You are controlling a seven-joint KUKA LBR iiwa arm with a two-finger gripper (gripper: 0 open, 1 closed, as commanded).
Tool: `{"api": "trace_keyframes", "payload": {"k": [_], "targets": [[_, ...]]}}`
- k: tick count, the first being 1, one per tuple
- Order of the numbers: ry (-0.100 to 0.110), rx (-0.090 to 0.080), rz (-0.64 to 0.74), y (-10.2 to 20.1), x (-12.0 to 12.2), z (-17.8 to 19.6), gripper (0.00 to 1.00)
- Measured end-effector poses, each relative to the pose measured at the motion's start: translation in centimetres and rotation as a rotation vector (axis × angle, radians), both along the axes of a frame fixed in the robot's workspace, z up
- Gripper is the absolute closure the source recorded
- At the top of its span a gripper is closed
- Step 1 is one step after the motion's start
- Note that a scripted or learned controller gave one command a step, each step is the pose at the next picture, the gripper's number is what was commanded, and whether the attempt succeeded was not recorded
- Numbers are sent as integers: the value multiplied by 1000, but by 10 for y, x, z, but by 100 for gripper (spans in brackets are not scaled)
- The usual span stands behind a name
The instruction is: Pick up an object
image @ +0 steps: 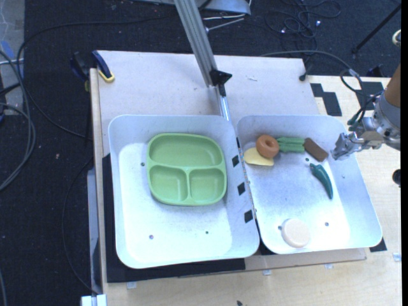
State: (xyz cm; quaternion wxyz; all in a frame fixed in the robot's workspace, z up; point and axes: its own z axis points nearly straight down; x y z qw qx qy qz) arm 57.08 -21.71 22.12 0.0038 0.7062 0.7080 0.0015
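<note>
Now at the right bin's (360,196) far right corner: end effector (347,145), low over the rim, reached in from the right on a grey wrist. Wide or narrow: cannot tell, too small and blurred to judge.

Inside the right bin, along its far wall, a row of small things:
- brown block (315,149), tilted, nearest the end effector, just beside it; touching or apart, cannot tell.
- green piece (290,145), lying flat, between block and donut, one end against the block.
- donut (268,146), orange-brown, at the row's left end, overlapping the green piece's other end.
- yellow piece (257,160), partly under the donut's near side, close to the bin's left wall.

Nearer the right bin's middle, toward its right wall: green pepper (323,180), long and narrow, lying at a slant, apart from the row, just below the brown block.

Near the right bin's front wall: white disc (296,233), alone, well apart from everything else.

Left of the right bin, rims touching: left bin (121,190), holding a green tray (188,169) with three compartments, flat, toward that bin's far side.

Under both bins: table (159,81), pale board. Behind the right bin's far left corner, a metal pole (197,34) rising at a slant from the table. Far off to the left of the right bin, at the table's back corner, a blue-and-yellow clamp (102,66).
</note>
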Motion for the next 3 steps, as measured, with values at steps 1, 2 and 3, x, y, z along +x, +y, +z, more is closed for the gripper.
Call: {"api": "trace_keyframes", "payload": {"k": [1, 2, 3], "targets": [[0, 0, 0, -3, -2, 64, 100], [8, 4, 2, 48, -7, 67, 100], [10, 4, 3, 102, -12, 47, 100]]}}
